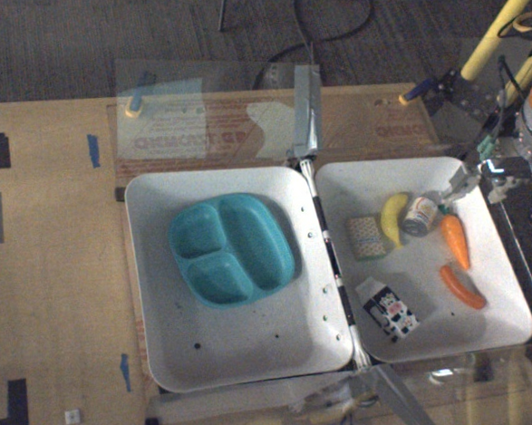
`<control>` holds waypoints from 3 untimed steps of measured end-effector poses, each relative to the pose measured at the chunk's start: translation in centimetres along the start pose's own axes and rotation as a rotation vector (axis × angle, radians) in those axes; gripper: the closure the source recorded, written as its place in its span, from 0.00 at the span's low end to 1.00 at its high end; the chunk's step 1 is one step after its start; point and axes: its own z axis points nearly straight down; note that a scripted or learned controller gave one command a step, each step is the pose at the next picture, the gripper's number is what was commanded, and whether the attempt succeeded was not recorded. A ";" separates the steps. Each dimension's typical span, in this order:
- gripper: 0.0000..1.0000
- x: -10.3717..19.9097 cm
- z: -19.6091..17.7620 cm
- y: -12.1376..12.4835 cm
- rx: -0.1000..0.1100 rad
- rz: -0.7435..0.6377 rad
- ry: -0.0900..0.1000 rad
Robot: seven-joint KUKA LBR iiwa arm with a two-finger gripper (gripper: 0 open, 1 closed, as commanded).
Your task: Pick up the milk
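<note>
Milk carton (388,308) is lying lower right; my end effector (461,184), state unclear, is hovering upper right, needing descent.

We are making out no readable text anywhere. The cardboard (206,129) behind the bins is carrying reddish printed lettering, but it is showing too blurred and faint to read. The milk (388,308) is showing a black-and-white cow pattern with no legible words, and the can (420,215) label is too small.
</note>
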 end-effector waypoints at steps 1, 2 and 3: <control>0.00 9.8 8.6 4.3 0.000 -0.366 0.000; 0.00 13.7 -7.9 5.8 -0.005 -0.465 -0.002; 0.00 6.7 -21.0 8.0 -0.006 -0.637 -0.004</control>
